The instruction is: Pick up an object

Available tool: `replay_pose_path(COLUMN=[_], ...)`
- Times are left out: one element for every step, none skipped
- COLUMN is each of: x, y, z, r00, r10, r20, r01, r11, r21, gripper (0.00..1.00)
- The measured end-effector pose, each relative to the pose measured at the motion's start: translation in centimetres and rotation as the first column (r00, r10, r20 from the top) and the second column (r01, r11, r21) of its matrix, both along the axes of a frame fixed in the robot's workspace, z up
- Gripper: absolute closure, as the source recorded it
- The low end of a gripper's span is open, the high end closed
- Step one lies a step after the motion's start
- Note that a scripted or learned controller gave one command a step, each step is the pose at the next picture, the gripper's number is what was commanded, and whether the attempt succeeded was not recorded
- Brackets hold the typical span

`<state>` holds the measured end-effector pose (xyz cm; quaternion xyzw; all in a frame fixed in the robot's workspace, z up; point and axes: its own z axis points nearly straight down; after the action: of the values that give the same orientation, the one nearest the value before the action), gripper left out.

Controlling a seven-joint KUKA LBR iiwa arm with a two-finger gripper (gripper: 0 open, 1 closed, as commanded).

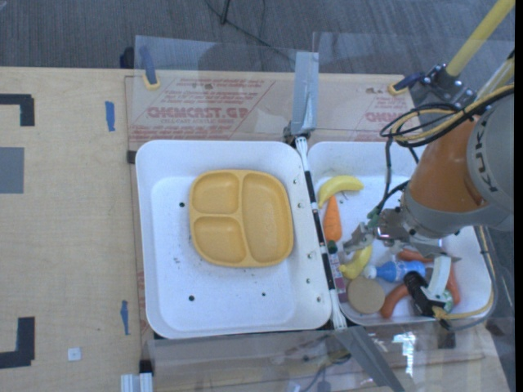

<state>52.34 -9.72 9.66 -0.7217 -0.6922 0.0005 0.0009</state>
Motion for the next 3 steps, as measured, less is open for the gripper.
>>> replay_pose_path(x=[0.0, 6.1, 8.2], y=[-0.1, 7.2, 6.1], z=[1.0, 10.4, 26.4], r00=[1.0, 0.985, 0.97], r10=[-0.002, -0.17, -0.244], r20=[0.001, 0.002, 0.003], r01=[0.002, 0.17, 0.244], r11=[1.0, 0.985, 0.97], r21=[0.0, -0.001, -0.001], gripper=[1.0, 1.0, 1.0])
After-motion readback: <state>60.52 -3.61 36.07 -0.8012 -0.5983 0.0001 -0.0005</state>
